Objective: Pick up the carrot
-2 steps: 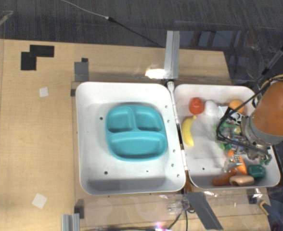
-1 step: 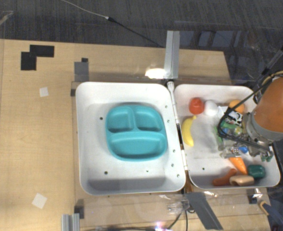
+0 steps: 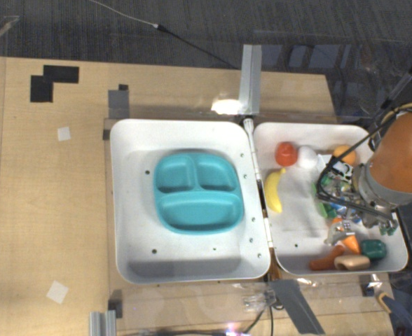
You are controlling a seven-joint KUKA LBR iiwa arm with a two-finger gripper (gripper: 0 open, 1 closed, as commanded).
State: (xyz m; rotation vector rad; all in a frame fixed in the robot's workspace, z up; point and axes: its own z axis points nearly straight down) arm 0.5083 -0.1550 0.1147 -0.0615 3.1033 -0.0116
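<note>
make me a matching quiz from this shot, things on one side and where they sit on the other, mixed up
Things:
1. teal divided plate
2. banana
3. red tomato
4. gripper

Places:
A. far side of the right bin, next to a white ball
B. low over the near right part of the right bin, above a cluster of toy food
C. middle of the left bin
D. left side of the right bin, along the wall between the two bins

Right pairs: 1-C, 2-D, 3-A, 4-B
</note>
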